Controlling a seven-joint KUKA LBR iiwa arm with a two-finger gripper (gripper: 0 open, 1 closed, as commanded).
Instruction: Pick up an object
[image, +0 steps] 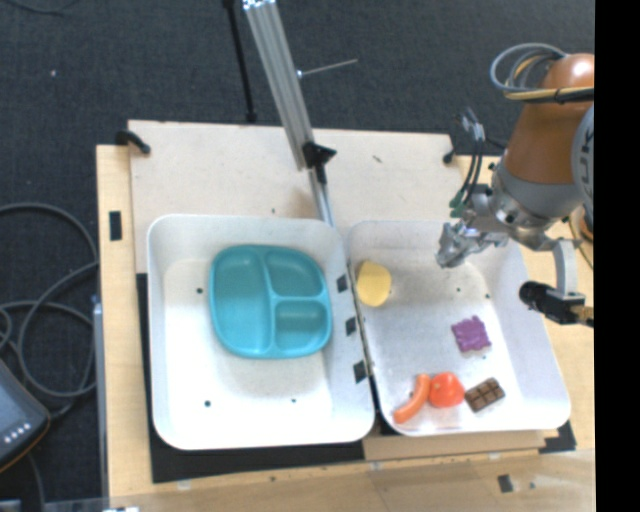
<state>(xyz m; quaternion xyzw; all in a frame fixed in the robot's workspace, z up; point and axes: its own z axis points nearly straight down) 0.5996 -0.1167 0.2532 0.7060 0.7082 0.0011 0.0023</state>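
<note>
Over in the right bin, a round, pale yellow lump sits by the left wall; the gripper hovers nearby, its grip impossible to tell.

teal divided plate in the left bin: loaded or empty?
Empty. The teal plate lies flat in the left bin, and all three compartments show bare teal.

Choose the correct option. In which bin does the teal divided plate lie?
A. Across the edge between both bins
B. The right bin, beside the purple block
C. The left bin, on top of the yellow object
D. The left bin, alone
D: the teal divided plate lies flat inside the left bin, while the yellow object lies in the right bin.
</note>
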